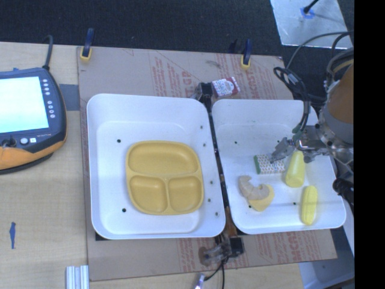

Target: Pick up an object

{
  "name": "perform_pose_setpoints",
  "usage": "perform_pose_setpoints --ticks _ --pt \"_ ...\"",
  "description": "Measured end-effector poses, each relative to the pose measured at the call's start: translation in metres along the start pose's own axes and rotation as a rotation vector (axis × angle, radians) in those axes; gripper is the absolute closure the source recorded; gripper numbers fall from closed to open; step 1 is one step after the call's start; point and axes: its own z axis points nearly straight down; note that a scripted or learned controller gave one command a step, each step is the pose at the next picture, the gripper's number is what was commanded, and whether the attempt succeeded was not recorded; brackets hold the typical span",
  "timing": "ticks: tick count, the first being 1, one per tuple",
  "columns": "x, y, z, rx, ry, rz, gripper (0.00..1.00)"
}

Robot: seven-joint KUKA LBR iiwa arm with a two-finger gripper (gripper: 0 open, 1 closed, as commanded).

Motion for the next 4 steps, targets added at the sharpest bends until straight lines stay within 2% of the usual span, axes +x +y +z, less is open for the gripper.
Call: perform_pose_setpoints --ticks 1,2,3,4 --pt "-0.048 -0.006 0.074 0.001 -0.002 0.002 0.00" --pt "-0.058 -0.004 0.114 0.001 0.000 0.001 0.00" --pt "-0.059 -0.004 0.104 0.003 -0.002 -0.002 1.00" --pt "0.024 -0.005 0.113 -0.001 0.000 -0.002 1.00"
